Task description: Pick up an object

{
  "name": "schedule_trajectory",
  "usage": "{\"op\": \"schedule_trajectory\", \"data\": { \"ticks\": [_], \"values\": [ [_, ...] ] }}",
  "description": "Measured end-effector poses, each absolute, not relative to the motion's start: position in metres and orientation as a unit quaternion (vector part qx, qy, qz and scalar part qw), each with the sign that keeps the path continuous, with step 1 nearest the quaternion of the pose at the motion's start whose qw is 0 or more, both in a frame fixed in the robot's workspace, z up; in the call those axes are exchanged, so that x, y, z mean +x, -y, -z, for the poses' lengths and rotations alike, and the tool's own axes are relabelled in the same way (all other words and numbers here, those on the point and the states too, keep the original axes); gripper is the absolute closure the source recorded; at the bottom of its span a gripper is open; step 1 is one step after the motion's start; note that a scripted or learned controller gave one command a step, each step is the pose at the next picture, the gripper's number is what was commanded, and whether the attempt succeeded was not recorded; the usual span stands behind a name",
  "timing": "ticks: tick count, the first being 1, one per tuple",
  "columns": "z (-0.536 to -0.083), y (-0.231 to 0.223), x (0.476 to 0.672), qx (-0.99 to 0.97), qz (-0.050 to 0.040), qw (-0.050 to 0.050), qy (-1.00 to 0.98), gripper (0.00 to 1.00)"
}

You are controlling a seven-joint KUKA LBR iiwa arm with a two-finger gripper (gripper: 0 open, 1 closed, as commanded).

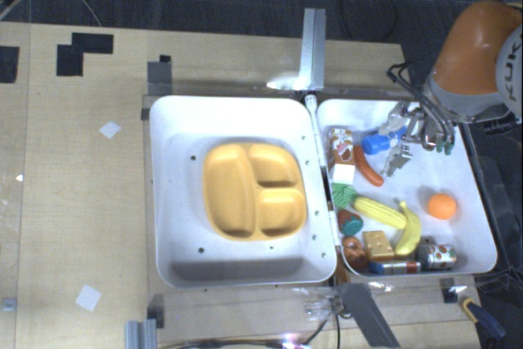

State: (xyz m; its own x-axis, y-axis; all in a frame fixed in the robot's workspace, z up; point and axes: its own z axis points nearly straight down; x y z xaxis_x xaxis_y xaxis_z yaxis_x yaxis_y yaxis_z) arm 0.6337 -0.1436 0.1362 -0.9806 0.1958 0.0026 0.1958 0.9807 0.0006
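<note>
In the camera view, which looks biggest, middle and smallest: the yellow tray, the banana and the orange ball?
Largest to smallest, as they look from above:
1. Yellow tray, by far
2. Banana
3. Orange ball
All lie at a similar distance from the camera, so the order seems safe.

Colours of my arm, the two bins and their contents.

My arm (482, 53) is grey with an orange band; my gripper (402, 145) is silvery metal, with green tips on the fittings beside it. Both bins are white: the left bin (172, 200) carries a mustard-yellow divided tray (253, 190); the right bin (478, 217) holds a blue object (376, 145), a red sausage (368, 167), a yellow corn cob with a green husk (372, 208), a yellow banana (409, 231), an orange ball (442, 206), a tan block (377, 243) and a red-patterned can (437, 256). The bench (73, 200) is pale wood with black squares.
</note>
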Motion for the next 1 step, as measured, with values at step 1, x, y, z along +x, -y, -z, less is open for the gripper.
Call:
{"op": "schedule_trajectory", "data": {
  "ticks": [1],
  "values": [
    [-0.1008, 0.1615, 0.6328, -0.232, 0.0007, -0.005, 0.973, 0.0]
  ]
}}
